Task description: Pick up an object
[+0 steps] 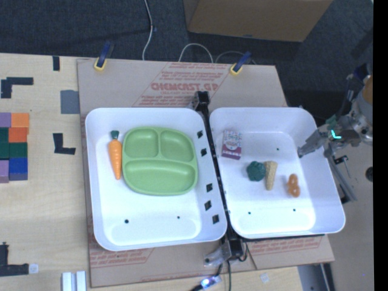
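1. In the camera view, the gripper (315,143) is seen at the right edge of the right bin (303,223), over its rim. Whether it is wide or narrow cannot be told, and nothing is seen held in it.
2. Inside the right bin, a small pink-and-white carton (231,144) is placed near the left wall. A dark green lump (256,171) is found near the middle, touching a tan cone-like piece (271,174) just to its right. An orange-brown piece (293,185) lies a little farther right, apart from the cone and nearest the gripper.
3. The tan piece is laid with its long axis running up and down the view; the orange-brown piece is set likewise.
4. In the left bin (151,235), a green divided plate (160,161) is set, with a toy carrot (115,155) lying just beside its left edge, leafy end toward the top of the view.
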Tool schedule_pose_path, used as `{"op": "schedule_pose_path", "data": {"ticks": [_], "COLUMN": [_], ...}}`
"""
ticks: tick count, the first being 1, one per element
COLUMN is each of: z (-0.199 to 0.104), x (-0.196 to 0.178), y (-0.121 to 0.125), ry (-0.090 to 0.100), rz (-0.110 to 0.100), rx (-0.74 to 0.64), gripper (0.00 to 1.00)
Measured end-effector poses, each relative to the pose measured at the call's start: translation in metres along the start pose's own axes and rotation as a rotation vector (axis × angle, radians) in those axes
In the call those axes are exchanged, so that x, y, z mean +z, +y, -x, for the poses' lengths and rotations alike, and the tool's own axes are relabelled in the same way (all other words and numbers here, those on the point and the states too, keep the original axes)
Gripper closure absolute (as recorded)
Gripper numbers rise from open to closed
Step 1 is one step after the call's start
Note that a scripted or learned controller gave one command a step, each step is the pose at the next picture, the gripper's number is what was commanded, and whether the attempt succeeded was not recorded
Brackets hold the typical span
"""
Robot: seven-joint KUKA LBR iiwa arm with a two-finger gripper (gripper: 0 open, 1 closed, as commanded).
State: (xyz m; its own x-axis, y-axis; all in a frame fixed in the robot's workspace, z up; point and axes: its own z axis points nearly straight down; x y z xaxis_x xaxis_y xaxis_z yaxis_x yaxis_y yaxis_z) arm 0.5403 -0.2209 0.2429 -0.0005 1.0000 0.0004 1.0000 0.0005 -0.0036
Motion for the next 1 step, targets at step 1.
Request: {"op": "schedule_pose_path", "data": {"ticks": [1], "z": [0.0], "x": [-0.0009], "y": [0.0006], "ry": [-0.001], "rz": [0.002], "rx": [0.0], "gripper": [0.0]}}
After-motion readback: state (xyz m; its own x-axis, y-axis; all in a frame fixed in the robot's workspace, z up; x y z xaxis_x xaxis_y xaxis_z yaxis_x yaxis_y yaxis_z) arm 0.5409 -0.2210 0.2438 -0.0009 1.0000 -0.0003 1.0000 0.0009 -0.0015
